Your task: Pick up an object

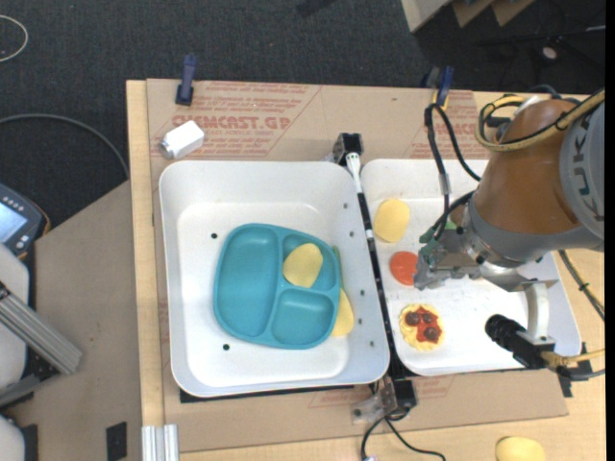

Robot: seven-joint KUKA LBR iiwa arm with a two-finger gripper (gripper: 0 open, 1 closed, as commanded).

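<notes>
Bench carries two white bins side by side; in the right bin (pixel 567 339) the pincer (pixel 430 262) hangs low, its open-or-closed state not readable from this angle. Red round piece (pixel 402 268) lies just beside it toward the left bin (pixel 183 257); likely the nearest target.

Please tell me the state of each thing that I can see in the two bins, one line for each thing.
blue divided plate: lies flat in the left bin
yellow piece: rests in a plate compartment
second yellow piece: beside the plate's right edge, partly hidden
pale yellow piece: lies in the right bin
red piece: right beside the gripper
small pizza: lies flat, untouched
</notes>
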